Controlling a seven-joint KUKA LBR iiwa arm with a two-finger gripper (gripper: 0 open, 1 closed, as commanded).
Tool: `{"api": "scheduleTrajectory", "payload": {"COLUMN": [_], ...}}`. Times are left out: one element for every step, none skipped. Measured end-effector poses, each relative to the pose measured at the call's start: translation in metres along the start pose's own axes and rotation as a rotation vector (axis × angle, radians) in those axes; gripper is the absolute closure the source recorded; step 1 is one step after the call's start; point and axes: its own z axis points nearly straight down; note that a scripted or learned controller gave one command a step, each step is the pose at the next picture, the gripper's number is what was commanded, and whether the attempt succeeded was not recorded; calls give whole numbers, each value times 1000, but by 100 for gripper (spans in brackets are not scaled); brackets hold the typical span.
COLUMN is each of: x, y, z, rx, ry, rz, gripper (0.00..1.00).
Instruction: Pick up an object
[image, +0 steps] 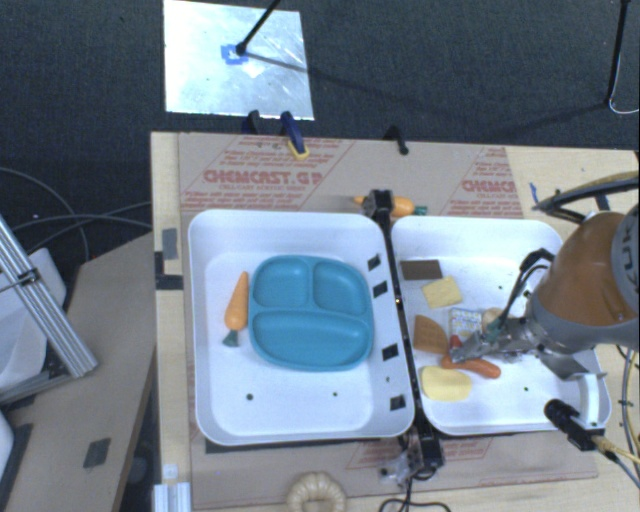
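My arm (600, 275) reaches in from the right, its orange band bulking large at the view's edge above my grey wrist. I bend down and leftward, low and slanted, my gripper (462, 349) at the end pointing left with its tip close to the surface beneath.

cam: one, fixed overhead | slanted down | both bins (205, 330) framed
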Motion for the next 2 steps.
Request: {"api": "scheduleTrajectory", "payload": {"x": [0,8], "y": [2,-1], "z": [-13,-64], "rx": [-6,5], "ry": [-2,-4], "rz": [-2,-3], "gripper": [100,100]}}
